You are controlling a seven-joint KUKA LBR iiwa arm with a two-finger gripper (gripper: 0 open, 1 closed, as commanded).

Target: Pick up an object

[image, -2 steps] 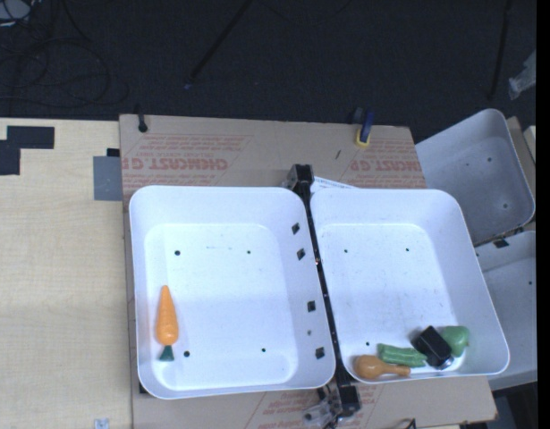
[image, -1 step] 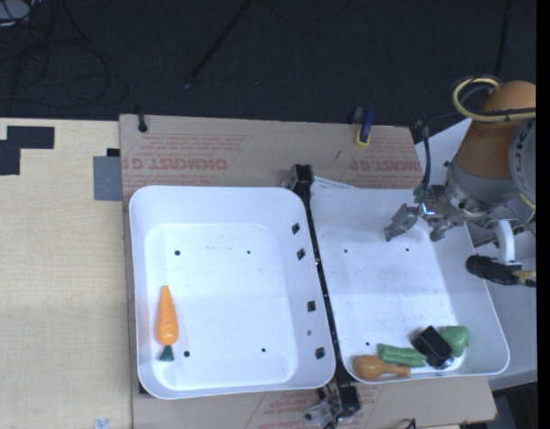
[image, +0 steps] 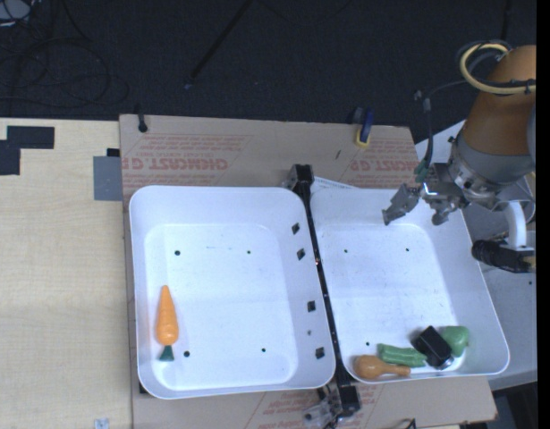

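The jaws (image: 420,205) hang at the far right corner of the right bin (image: 453,248), fingers spread apart with nothing between them. Well below them, along that bin's near wall, lie a green toy (image: 452,336), a black block (image: 432,346), a green pod (image: 401,355) and an orange gourd (image: 378,367), bunched together. Far to their left, in the left bin (image: 216,204), a carrot (image: 166,316) lies by the left wall. Both bins sit on the worktop (image: 51,266).
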